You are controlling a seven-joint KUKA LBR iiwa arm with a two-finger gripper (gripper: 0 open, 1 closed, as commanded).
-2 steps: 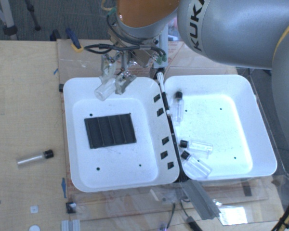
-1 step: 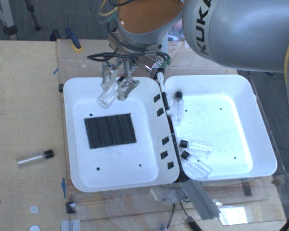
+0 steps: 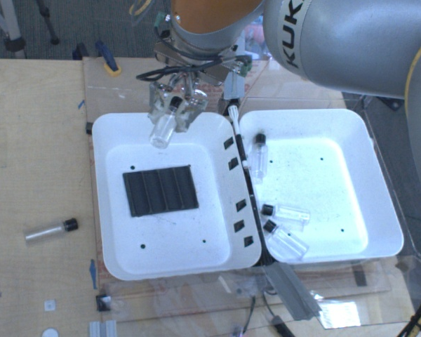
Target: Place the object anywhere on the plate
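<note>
Nearest the camera, a grey metal bracket [image 3: 295, 297] protruded from under the front edge of the two bins, with clear tape [image 3: 340, 314] beside it on the counter [image 3: 35, 153].

The pincer [image 3: 175, 111] hung over the back edge of the left bin [image 3: 109, 188], clenched on a clear vial [image 3: 165, 126]. The vial sat tilted between the fingers, its dark cap uppermost at the pincer and its clear body pointing down toward the bin floor. The grey arm [image 3: 351, 27] with its orange band [image 3: 210, 5] entered from the upper right.

Below the pincer, a black ribbed plate [image 3: 161, 190] lay flat on the floor of the left bin, well apart from the held vial. The vial was above the bin's back wall, not over the plate.

A row of black clips [image 3: 238, 188] ran along the seam between the bins.

The right bin [image 3: 379, 188] contained three more vials: one upright-lying vial [image 3: 258, 155] near the seam, and two black-capped vials [image 3: 286, 213] [image 3: 284, 239] near the front left corner, close together.

A further black-capped vial [image 3: 50, 229] lay on the counter to the left of the left bin. A blue-handled tool [image 3: 107, 58] rested at the counter's back edge.
</note>
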